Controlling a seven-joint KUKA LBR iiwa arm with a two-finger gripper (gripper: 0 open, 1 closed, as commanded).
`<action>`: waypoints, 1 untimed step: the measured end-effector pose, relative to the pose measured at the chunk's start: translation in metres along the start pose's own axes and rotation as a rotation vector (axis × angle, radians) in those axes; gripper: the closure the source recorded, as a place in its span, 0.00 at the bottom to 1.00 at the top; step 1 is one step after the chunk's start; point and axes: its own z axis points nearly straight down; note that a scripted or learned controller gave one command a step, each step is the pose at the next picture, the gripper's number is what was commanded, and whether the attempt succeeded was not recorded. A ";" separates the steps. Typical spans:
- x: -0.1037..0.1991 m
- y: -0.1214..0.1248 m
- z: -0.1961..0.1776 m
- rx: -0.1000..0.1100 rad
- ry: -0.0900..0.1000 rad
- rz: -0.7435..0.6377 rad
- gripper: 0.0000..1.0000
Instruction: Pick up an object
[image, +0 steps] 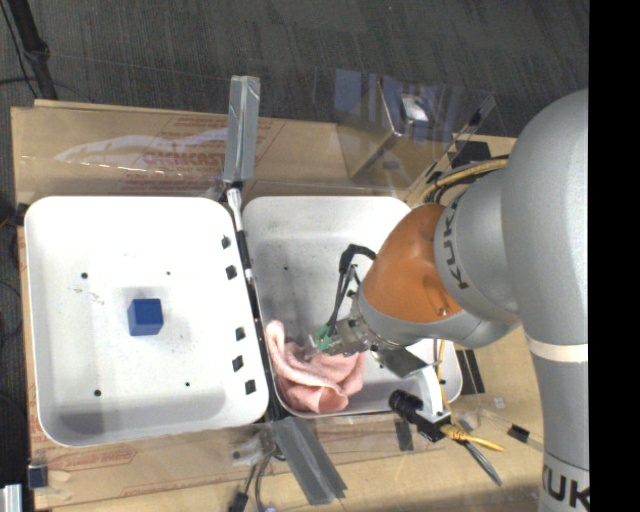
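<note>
White plastic forms two shallow bins set side by side on a cardboard-covered worktop (100, 130). In the left bin (60, 400) a small blue cube (145, 316) sits a little left of centre, well apart from all four walls, with bare floor on every side of it. A dark divider with black clips (238, 300) runs between the two bins.

In the right bin (300, 230) the upper left part of the floor is bare, while the grey arm (530, 230) and its orange band (405, 275) cover much of the right side. A crumpled pink cloth (310, 375) lies in the lower left corner, close against the left wall and the near rim. The gripper (335, 342) sits down at the cloth's upper right edge, touching or just above the folds. Whether it is released or clenched I cannot tell, since the wrist and cables hide its tips, and no part of the cloth can be seen held in it.

White letters reading "KU" (450, 255), part of the maker's name, run along the arm beside the orange band, and more letters show at its lower part (565, 490). Faint red print (185, 155) marks the cardboard above the left bin, too blurred to read.
</note>
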 end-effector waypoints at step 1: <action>-0.017 0.026 -0.092 0.003 0.001 0.489 1.00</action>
